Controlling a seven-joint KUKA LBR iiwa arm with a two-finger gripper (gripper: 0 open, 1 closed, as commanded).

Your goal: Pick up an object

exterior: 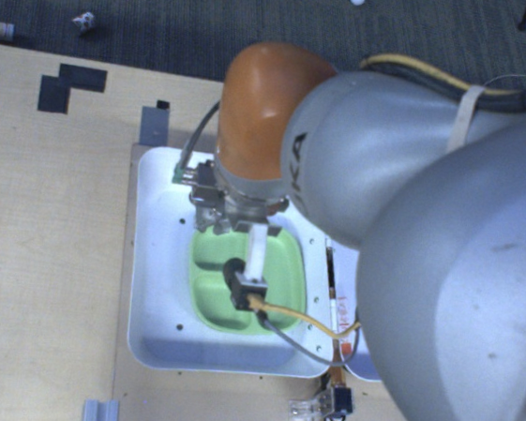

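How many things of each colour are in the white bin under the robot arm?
Green: 1, the divided green tray in the white bin.
Other colours: 0 that I can see; the arm hides part of the bin.
Total: 1

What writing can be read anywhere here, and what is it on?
"KA": dark letters on the grey arm, the rest of the word hidden.
Red marks on the white strip beside the green tray: too blurred to read.
Nothing else is legible.
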